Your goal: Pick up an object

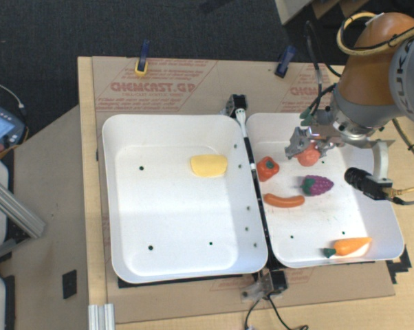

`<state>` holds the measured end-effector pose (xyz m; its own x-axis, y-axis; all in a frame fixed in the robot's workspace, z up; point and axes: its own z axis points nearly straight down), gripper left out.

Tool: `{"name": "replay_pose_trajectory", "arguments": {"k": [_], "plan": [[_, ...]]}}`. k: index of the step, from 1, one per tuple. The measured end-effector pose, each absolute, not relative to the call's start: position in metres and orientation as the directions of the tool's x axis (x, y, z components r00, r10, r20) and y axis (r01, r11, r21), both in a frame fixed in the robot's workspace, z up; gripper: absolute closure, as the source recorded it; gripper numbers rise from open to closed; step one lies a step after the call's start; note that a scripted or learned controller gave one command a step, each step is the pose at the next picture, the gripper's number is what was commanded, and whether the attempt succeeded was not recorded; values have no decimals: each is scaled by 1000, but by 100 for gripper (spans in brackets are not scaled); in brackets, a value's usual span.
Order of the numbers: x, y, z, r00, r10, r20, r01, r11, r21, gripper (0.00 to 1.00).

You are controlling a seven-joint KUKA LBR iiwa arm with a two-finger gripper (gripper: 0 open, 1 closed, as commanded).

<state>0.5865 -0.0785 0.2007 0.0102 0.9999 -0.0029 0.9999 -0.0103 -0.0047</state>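
My pincer (307,148) hung over the far part of the right bin (382,215), and there it was: a small reddish-orange round thing (309,158) sat right between my fingers (296,143). They were closed in against it from either side, open no wider than the piece itself. Whether it was lifted clear of the bin floor or still resting on it, I could not tell from up here.

Everything else I place by that round thing. Just to its left, close to the divider between the bins, lay a red pepper (267,168) with a green stem. Nearer the camera and slightly right sat a bunch of purple grapes (318,184), near but apart from my fingers. Beyond the grapes toward the front, to the left, a sausage (284,200) stretched out on the white floor. Well apart, in the front corner of the same bin, lay a carrot (351,246) with a green top.

Far off to the left, across the divider, a yellow piece (208,165) rested alone in the left bin (124,205). Both bins sat on the cardboard-covered worktop (97,115).
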Motion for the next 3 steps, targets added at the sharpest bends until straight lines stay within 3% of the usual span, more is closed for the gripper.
{"name": "replay_pose_trajectory", "arguments": {"k": [1,2,3], "plan": [[629,20,184,-10,1000,3,1000,10,3,100],[669,82,292,-8,1000,3,1000,8,16,100],[667,78,504,-2,1000,1,1000,2,21,100]]}}
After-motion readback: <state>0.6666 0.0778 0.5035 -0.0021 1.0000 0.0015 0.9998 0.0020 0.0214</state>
